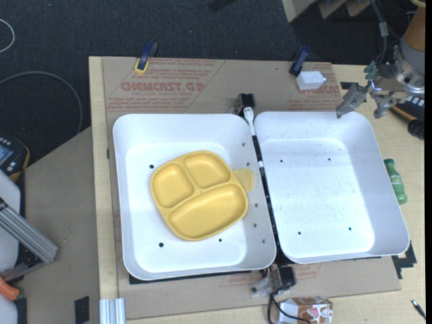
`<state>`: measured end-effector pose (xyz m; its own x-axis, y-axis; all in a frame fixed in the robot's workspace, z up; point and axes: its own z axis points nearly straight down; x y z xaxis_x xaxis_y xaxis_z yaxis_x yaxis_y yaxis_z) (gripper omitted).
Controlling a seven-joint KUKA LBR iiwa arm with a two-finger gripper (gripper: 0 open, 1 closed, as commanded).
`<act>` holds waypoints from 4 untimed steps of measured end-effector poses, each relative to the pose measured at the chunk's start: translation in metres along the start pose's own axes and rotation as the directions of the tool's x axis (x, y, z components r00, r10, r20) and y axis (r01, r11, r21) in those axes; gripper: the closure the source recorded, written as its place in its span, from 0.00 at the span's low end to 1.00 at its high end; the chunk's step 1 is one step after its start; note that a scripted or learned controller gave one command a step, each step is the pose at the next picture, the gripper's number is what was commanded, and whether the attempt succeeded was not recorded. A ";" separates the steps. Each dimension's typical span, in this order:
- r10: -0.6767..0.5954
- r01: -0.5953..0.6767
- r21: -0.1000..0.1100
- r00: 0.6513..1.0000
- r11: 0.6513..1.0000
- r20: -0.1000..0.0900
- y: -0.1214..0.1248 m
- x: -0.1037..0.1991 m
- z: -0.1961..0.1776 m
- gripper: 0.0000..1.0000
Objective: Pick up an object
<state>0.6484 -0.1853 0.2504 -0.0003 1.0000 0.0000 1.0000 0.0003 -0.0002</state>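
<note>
Red print "CHEMCAST GP" stands on the brown board [169,83].

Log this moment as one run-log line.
tool: above right bin's far right corner, holding nothing | object: yellow three-compartment plastic plate flat in left bin | pick: not yet done
</note>
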 end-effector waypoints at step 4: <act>-0.003 0.003 -0.013 1.000 1.000 0.001 -0.169 0.157 -0.290 0.00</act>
<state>0.4798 -0.0288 0.5407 -0.0032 1.0000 -0.0005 0.9999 0.0032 0.0131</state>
